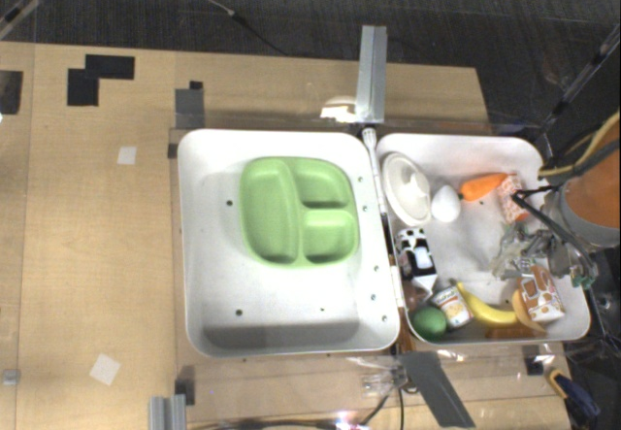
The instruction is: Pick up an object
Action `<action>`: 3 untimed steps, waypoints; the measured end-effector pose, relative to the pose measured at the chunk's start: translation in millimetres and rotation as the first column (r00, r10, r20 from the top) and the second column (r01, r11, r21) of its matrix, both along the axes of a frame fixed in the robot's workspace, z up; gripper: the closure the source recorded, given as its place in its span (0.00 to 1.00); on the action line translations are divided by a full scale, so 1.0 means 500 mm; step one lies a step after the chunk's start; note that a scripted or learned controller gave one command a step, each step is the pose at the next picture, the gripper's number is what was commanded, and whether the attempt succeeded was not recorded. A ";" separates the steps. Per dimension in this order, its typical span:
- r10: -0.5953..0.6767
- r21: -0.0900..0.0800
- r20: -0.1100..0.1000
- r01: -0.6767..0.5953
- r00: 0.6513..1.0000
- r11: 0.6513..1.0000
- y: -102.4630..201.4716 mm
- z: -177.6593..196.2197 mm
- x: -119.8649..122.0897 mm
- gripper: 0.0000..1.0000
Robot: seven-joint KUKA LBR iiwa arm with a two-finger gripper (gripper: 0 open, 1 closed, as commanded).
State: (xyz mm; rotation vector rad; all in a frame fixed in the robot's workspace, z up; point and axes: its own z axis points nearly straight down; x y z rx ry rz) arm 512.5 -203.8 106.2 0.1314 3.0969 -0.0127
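The right bin (pixel 456 143) holds several small objects. Among them are a white bowl (pixel 405 187), a white egg (pixel 445 205), an orange carrot (pixel 482 187), a yellow banana (pixel 488 310), a green ball (pixel 428 321) and a small printed cup (pixel 451 304). A black-and-white item (pixel 417 256) lies by the bin's left wall. My gripper (pixel 521 255) hangs low over the right side of this bin, just above a brown carton (pixel 541 297) and right of the banana. I see nothing clearly held in it.
The left bin (pixel 209 321) holds a green divided plate (pixel 296 210). The arm with its orange band (pixel 592 207) reaches in over the right bin's right rim, with cables around it. A metal post (pixel 372 74) stands behind the bins.
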 end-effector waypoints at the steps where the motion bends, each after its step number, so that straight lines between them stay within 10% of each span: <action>1: -0.105 0.008 -0.024 0.105 0.994 0.994 -0.002 0.198 0.108 1.00; 2: -0.106 0.009 -0.031 0.106 0.994 0.994 -0.002 0.191 0.105 0.00; 3: 0.000 0.010 -0.037 0.001 0.999 1.000 -0.003 -0.015 0.040 0.00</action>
